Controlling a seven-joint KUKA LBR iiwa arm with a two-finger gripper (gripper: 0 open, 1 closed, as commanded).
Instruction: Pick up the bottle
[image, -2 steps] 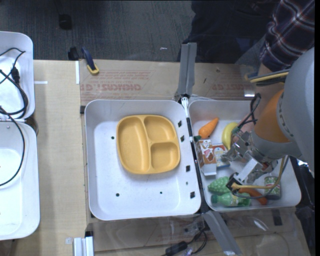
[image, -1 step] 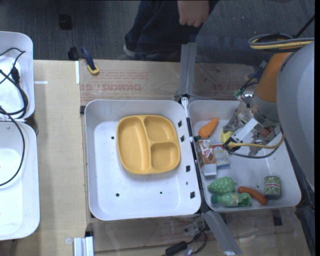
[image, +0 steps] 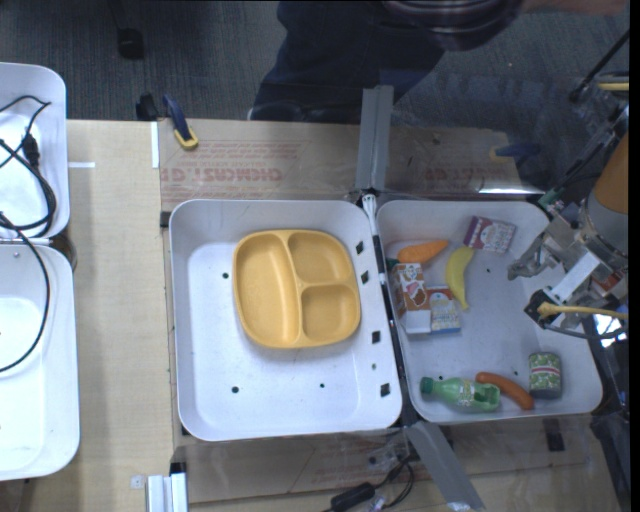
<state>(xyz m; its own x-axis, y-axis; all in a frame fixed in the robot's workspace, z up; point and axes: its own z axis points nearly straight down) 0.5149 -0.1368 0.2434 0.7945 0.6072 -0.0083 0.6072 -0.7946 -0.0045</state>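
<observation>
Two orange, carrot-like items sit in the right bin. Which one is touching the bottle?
The lower carrot, near the bin's front edge: its left end meets the green bottle lying on its side. The upper carrot lies apart, beside the banana.

Arm reaching in from the right

The grey two-finger metal gripper hangs low, fingers spread apart, nothing between them; wrist tilted leftward.

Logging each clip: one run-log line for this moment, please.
bottle: lying in right bin, near edge | pincer: above bin's right side, apart from bottle | grasp: none
</observation>
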